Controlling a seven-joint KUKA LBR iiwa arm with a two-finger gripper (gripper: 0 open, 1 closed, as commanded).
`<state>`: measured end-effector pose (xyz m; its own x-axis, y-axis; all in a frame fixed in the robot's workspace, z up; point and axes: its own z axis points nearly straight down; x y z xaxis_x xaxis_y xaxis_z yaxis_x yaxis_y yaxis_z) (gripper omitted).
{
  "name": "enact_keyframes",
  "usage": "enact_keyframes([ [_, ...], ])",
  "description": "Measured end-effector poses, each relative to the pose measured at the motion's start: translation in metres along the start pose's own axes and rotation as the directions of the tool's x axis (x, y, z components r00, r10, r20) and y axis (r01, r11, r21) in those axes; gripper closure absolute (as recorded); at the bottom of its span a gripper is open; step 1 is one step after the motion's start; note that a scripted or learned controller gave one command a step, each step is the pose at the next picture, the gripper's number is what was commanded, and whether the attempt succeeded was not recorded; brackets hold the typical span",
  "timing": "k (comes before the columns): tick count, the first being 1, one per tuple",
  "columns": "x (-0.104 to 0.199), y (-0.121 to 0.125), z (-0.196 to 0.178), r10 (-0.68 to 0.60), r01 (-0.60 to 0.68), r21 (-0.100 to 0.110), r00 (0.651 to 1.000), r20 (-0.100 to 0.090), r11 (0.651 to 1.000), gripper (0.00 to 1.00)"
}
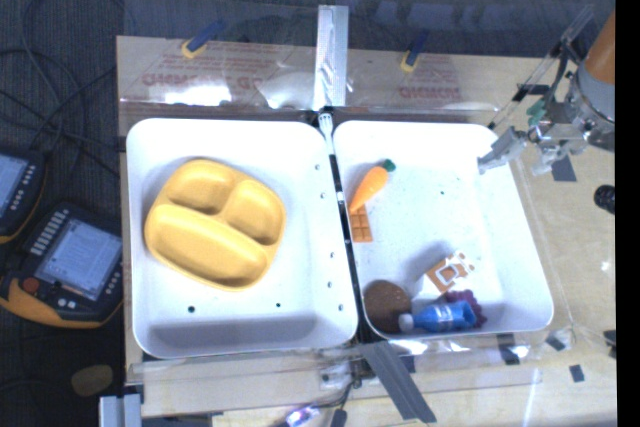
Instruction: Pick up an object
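**At the right bin's far edge, gripper waiting over toys**

In the right bin [520, 215] I have several candidates: a toy carrot [369, 186] lying near the divider with its green top pointing away from me, a small orange block [361, 226] just below it, and a cluster at the near wall — a brown rounded lump [386, 298], a blue bottle [441, 317] on its side with something purple [468, 304] touching it, and a little orange-and-white piece [449, 270] just above them. The left bin [140, 215] carries a big yellow moulded tray [213, 221].

The gripper [497, 158] hangs at the right bin's upper right rim, nothing between its fingers; whether they are spread or closed I cannot tell from here.

I'd go for the carrot — it lies apart from the rest. I judge it light, probably hard plastic and a bit slick, tapered, so I'd pinch across the thick middle, not the tip. The bottle would likely roll, and its neighbours crowd it.
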<state>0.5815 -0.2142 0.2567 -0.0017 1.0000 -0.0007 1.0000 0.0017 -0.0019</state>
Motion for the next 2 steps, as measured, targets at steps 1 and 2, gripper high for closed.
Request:
enact_keyframes([
  [1,0.052,0.005,0.158,-0.226,0.226,-0.001,0.974,-0.002,0.974,0.0],
  [2,0.069,0.078,0.168,-0.175,0.175,-0.009,0.985,0.006,0.985,0.0],
])
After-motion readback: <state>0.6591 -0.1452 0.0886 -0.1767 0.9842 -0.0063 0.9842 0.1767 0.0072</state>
